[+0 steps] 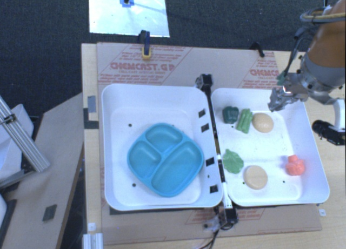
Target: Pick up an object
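1. So from where I'm standing, the right bin (311, 150) has all the small stuff in it: a dark green pepper-looking piece (231, 114), a light green ridged thing (244, 120), a beige bun (263, 122), a leafy green piece (233, 161), a second tan round piece (255, 177), and a pinkish-red lump (295, 165) off by the right wall.
2. The left bin (116, 107) has a blue divided plate (165, 159) sitting in it, well apart from the action.
3. The gripper (277, 103) is hanging at the upper part of the right bin, with the arm coming in from the right. Nothing is between its tips, but honestly it's a dark little blob from here and I can't tell how it's set.
4. Closest candidate is the beige bun. It lies just beside the gripper, slightly lower and to the left in view, not touching as far as I can see.
5. My guess on handling: these look like toy food, so light and probably smooth plastic or rubbery. The bun's rounded, so it could squirt out of a pinch. I'd straddle it across its widest middle.
6. The ridged green piece sits right against the bun's left side, so a finger may nudge it.
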You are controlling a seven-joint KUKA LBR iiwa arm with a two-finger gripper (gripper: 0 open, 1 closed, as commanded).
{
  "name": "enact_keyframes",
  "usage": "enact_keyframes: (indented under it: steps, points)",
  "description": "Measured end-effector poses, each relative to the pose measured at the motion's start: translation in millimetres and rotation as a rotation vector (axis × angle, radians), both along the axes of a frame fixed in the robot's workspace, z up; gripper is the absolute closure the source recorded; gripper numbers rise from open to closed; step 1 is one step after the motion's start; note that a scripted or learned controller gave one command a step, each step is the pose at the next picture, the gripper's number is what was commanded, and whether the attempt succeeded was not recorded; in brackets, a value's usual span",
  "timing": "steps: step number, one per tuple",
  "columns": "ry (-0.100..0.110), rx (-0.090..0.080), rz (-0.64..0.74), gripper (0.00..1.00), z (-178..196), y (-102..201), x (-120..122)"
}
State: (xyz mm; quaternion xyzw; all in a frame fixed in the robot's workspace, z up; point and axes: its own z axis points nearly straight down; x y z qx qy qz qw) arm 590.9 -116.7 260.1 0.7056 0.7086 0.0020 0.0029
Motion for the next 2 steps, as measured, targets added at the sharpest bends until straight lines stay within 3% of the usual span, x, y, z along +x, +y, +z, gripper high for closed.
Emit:
enact_keyframes:
  steps: [2]
  points:
    - [0.005, 0.003, 0.005, 1.00, -26.8, 98.4, 20.5]
